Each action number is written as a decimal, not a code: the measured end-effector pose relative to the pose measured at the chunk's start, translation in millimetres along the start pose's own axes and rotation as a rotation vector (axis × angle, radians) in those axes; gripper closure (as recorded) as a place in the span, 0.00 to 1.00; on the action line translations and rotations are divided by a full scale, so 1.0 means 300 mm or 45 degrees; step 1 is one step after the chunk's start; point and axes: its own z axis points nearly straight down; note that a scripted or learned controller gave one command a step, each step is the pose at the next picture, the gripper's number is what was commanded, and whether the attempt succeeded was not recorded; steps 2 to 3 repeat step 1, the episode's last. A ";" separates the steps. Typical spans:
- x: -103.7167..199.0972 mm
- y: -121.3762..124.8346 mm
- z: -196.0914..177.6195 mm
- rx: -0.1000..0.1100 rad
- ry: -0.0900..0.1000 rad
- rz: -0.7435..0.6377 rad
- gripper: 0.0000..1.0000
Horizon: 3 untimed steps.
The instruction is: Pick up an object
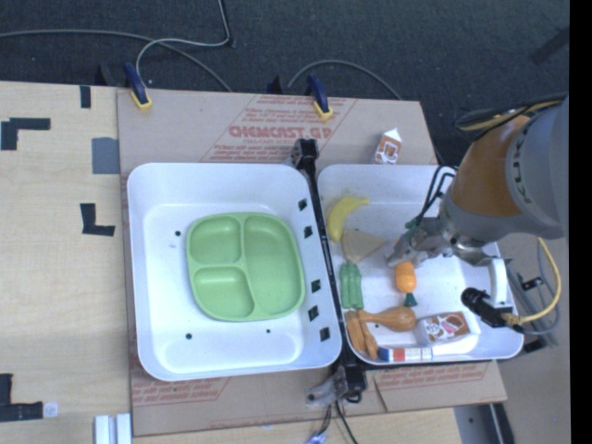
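The right bin (398,176) holds several toy foods. A yellow banana (342,213) lies at its upper left, with a tan wedge (363,245) just below it. A green vegetable (351,285) lies along the left wall. A small orange carrot (405,277) with a green tip sits mid-bin. A brown drumstick (393,319), an orange piece (361,336) and a white-and-red carton (446,329) lie along the front wall. My gripper (412,248) hangs low over the middle of this bin, directly above the carrot and to the right of the wedge.
The left bin (153,248) holds a green divided plate (246,265). A small milk carton (389,146) stands on the cardboard behind the right bin. The grey arm with its orange band (486,178) covers the right bin's far right side. Cables run by the bin's right edge.
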 end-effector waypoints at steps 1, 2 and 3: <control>0.298 -0.013 -0.294 0.008 0.005 -0.003 1.00; 0.298 -0.013 -0.294 0.008 0.005 -0.003 1.00; 0.298 -0.013 -0.294 0.008 0.005 -0.003 1.00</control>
